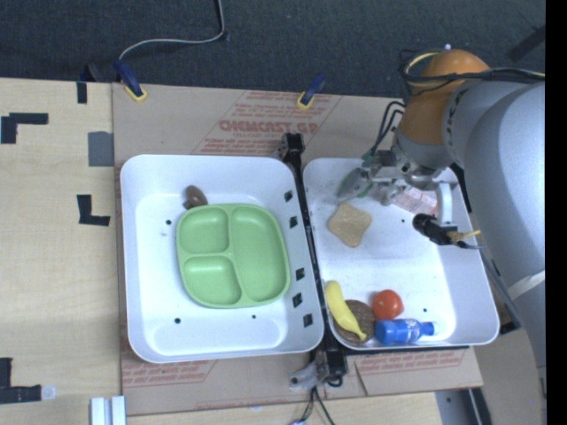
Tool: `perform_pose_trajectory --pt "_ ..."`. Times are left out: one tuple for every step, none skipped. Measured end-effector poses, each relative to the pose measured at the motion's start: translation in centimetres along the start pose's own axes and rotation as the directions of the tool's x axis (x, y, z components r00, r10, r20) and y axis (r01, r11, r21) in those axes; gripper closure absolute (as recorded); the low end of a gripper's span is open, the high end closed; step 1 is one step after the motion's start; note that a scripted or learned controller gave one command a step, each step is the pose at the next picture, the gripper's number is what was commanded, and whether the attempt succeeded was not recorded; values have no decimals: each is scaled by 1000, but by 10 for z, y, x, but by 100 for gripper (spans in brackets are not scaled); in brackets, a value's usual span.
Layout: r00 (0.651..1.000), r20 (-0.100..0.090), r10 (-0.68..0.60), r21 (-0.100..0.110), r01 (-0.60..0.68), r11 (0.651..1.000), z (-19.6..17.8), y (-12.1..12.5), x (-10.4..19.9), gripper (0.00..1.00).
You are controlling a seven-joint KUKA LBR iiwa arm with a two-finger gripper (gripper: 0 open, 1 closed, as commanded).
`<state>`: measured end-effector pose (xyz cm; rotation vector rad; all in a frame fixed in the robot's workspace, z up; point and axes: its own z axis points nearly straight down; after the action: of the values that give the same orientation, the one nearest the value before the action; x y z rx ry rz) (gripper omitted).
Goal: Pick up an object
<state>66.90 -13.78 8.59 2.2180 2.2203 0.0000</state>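
Note:
My gripper [368,187] hangs over the far part of the right bin [461,282], open, with nothing between its fingers. A tan bread-like piece [350,224] lies just in front of it, apart from it. A pinkish item [414,201] lies partly hidden under the wrist to the right. Along the bin's near edge lie a yellow banana [337,306], a brown item [361,312], a red tomato [386,304] and a blue bottle [402,330]. The left bin [146,237] holds a green divided plate [233,255] and a small brown object [194,197].
The grey arm with its orange band [438,96] comes in from the right, above the right bin's far right corner. A black clip divider [299,228] runs between the bins. Cardboard [221,127] lies under both bins, with a cable [177,38] beyond.

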Motion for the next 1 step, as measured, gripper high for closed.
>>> perform_pose_trajectory --pt "1000 -1 1 0 -1 1000 -1 -50 22 0"
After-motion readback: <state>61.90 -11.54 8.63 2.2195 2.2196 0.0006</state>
